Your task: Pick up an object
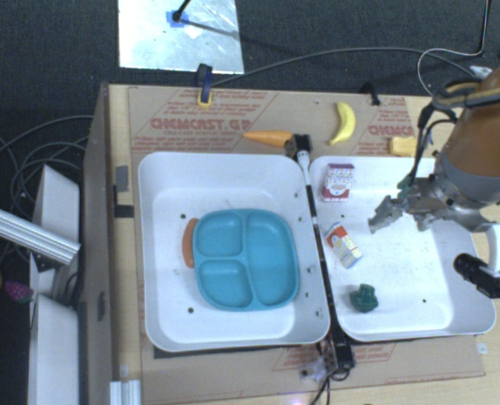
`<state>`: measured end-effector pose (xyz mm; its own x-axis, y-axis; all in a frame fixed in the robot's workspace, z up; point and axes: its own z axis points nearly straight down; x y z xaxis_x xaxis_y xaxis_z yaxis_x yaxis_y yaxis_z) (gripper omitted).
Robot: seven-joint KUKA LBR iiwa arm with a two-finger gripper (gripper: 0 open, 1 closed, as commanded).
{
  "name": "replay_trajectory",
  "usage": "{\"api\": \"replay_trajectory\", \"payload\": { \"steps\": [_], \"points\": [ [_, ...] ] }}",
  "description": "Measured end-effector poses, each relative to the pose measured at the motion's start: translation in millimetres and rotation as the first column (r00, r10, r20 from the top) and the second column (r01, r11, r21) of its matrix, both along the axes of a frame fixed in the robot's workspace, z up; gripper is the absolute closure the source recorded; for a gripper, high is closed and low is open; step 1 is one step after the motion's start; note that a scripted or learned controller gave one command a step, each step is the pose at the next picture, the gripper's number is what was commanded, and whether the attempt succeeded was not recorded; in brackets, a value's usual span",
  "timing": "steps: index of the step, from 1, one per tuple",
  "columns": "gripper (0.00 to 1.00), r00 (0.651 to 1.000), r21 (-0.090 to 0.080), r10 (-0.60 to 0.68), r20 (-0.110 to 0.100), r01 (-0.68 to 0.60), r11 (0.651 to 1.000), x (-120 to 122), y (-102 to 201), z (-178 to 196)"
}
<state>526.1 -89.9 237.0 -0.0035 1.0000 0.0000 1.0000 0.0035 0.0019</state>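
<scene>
My gripper [383, 213] hangs over the middle of the right bin [418, 315], reaching in from the right. Its fingers stand open with nothing between them. A small orange and white carton [344, 245] lies just left of and below the gripper, apart from it. A red and white carton [336, 181] stands near the bin's back left corner. A dark green toy [365, 298] sits toward the front of this bin.
The left bin [161, 251] holds a blue divided plate [245, 256] with a reddish sausage [188, 241] at its left side. On the cardboard behind the bins lie a banana [344, 123], a carrot [266, 139] and a yellow block [404, 146].
</scene>
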Motion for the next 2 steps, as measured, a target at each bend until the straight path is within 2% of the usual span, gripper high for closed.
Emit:
{"api": "replay_trajectory", "payload": {
  "steps": [1, 2],
  "points": [
    [0.0, 1.0, 0.0, 0.0, 0.029, 0.0, 1.0, 28, -9, -124],
    [0.0, 0.999, -0.002, -0.002, 0.034, 0.002, 1.0, 47, -8, -126]
  ]
}}
